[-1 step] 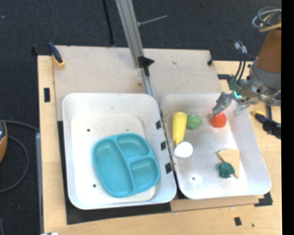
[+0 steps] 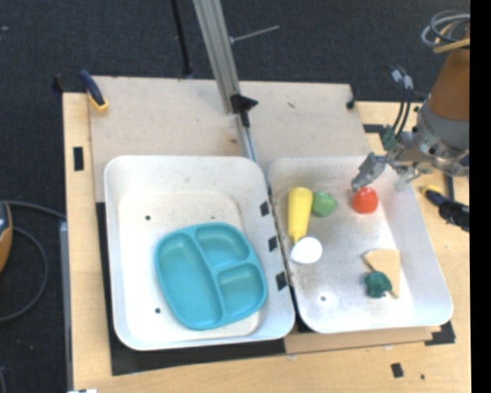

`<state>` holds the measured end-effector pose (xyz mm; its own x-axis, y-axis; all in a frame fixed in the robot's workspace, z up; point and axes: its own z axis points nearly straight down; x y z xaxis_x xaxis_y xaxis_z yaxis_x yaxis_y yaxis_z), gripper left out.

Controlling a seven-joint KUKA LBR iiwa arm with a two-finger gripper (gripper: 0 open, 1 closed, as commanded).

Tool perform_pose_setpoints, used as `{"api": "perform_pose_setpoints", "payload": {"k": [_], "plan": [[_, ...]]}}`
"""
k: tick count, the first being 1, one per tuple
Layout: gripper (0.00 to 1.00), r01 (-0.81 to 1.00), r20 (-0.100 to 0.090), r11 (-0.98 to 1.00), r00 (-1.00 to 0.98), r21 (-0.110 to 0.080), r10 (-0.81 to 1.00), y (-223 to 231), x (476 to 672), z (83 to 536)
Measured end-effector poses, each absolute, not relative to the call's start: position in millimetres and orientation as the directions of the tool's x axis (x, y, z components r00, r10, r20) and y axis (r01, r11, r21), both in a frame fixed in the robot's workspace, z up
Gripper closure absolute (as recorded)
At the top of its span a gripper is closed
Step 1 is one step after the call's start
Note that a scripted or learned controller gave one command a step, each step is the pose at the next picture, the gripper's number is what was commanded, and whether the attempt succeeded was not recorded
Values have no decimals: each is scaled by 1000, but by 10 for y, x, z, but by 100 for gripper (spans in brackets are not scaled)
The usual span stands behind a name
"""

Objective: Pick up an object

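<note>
Crowding red object (image 2: 364,201): tool (image 2: 382,173) above, green piece (image 2: 324,205) beside.

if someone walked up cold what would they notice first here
Probably the blue divided plate, lying alone in the left bin as the biggest patch of colour. Next, the bright scatter in the right bin: a yellow banana beside a green piece, a white ball below it, and a red piece near the top. The gripper hangs just above that red piece.
</note>
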<state>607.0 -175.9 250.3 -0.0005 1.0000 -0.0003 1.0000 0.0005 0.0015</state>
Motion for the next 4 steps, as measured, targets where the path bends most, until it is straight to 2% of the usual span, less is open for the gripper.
{"api": "perform_pose_setpoints", "payload": {"k": [1, 2, 3, 4], "plan": [[0, 1000, -2, 1, -1, -2, 1000, -1782, 6172, 1994], [0, 1000, -1, 0, 0, -4, 1000, -1794, 6163, 1360], [0, 1000, -1, -3, 3, -2, 1000, -1801, 6160, 989], [100, 1000, -3, -4, 4, 5, 1000, -1815, 6178, 1129]]}}
